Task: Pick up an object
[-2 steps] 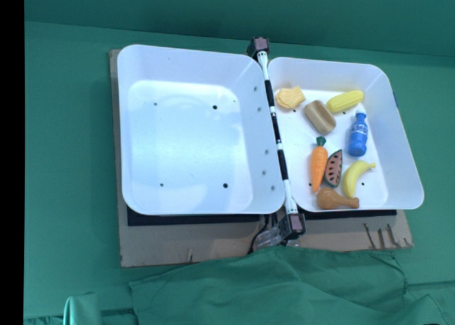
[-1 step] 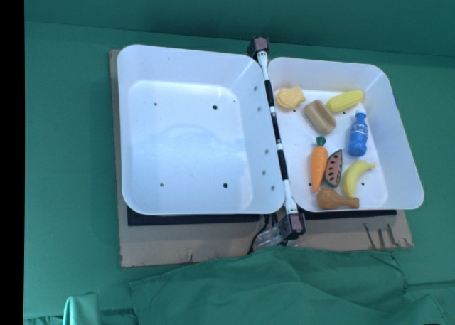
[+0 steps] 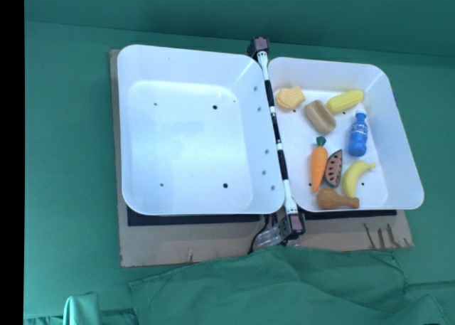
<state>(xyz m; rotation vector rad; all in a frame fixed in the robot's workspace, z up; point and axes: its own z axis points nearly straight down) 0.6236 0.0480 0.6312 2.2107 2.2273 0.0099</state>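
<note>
The right bin [image 3: 402, 142] holds several toy foods. A yellow waffle-like piece [image 3: 289, 97] lies at its far left, a brown bread roll [image 3: 320, 116] beside it, and a corn cob [image 3: 345, 100] further right. A blue bottle [image 3: 357, 134] lies near the middle right. Closer to the front are an orange carrot [image 3: 318, 163], a watermelon slice [image 3: 333, 168], a yellow banana [image 3: 357, 176] and a brown chicken drumstick [image 3: 336, 200].
The left bin [image 3: 186, 131] stands beside the right one, with a black-and-white divider rod [image 3: 276, 135] between them. Both rest on a cardboard sheet [image 3: 178, 245]. Green cloth [image 3: 284, 288] is bunched along the front edge.
</note>
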